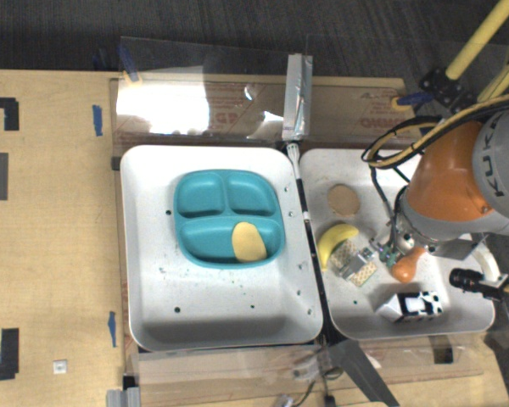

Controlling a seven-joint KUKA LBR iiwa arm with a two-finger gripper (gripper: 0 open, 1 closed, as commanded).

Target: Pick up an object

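Note:
My gripper (383, 253) is down inside the right bin (356, 316), under the grey and orange wrist. It sits right between a yellow banana-shaped piece (333, 240), a speckled grey-tan piece (355, 267) and an orange piece (405, 265). The wrist hides its tip, and I see nothing clearly held. A tan round disc (343, 199) lies further back in that bin. A black-and-white cube (418, 305) rests near the bin's front.
The left bin (144, 227) holds a teal divided plate (208, 206) with a yellow oval object (248, 242) in its front right compartment. A raised divider (304, 219) separates the bins. Black and yellow cables (390, 147) loop over the right bin's back edge.

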